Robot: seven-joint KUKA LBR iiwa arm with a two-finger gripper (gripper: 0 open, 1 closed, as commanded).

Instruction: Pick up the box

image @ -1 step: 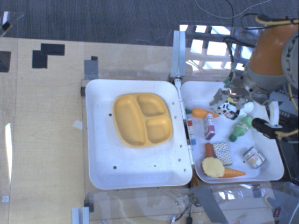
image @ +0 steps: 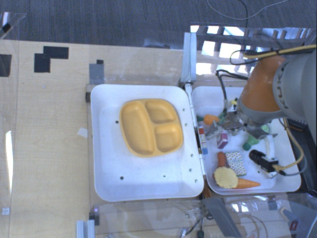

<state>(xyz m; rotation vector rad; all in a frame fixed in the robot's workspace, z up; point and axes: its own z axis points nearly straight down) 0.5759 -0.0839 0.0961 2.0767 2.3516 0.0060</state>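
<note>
Pale wooden bench under me, with two shallow white bins side by side: the left bin (image: 104, 182) carries a yellow plastic divided plate (image: 150, 126), and the right bin (image: 292, 182) is crowded with small toys. My gripper (image: 221, 129) hangs over the left half of that right bin, beneath the orange band of my wrist. From this slanted view I cannot tell whether it is open or shut, because my own body hides too much of it.

The small purple-and-white cardboard box (image: 222, 141) sits on the bin floor just beside my tip, on the side nearer the camera. I cannot tell whether I am touching it, and nothing shows it as gripped. Close around it lie a red sausage-shaped toy (image: 221, 158), a checkered grey pad (image: 236, 162) and a green piece (image: 250, 143).

I judge this to be the approach, with the grasp not yet made. The next move calls for centring over the box, coming down straight, and closing on it alone without catching the neighbours.
</note>
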